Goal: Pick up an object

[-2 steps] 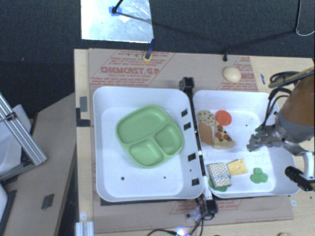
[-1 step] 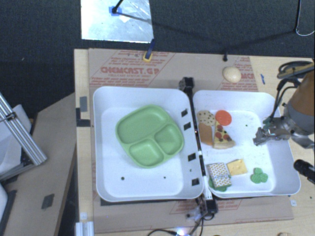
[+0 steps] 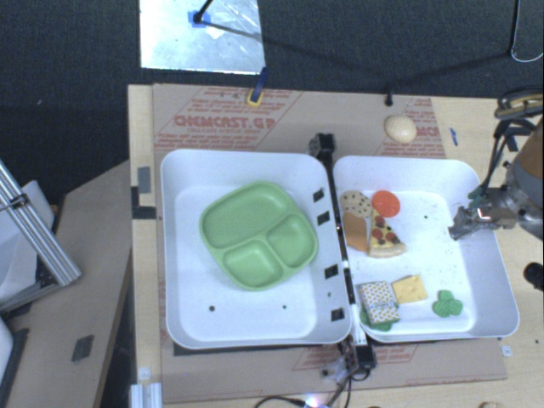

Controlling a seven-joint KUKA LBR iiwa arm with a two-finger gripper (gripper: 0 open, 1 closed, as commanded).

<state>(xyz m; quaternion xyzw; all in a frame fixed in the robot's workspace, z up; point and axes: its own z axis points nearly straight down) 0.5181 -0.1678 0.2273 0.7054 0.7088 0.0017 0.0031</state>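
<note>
Grey metal arm point(image 3: 520, 202) with black cables looped above it.

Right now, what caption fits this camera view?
Gripper at the right bin's edge beside toy food; green tray in the left bin.

Beige egg-shaped ball point(image 3: 400, 128) sits on printed cardboard sheet point(image 3: 225, 117), near gripper point(image 3: 463, 225), above and leftward of it in view. Silver foil square point(image 3: 201, 24) lies well beyond, past worktop point(image 3: 476, 117) edge. Yellow clip point(image 3: 254, 99) just beneath foil. Aluminium rails point(image 3: 34, 236) farthest from gripper.
</note>
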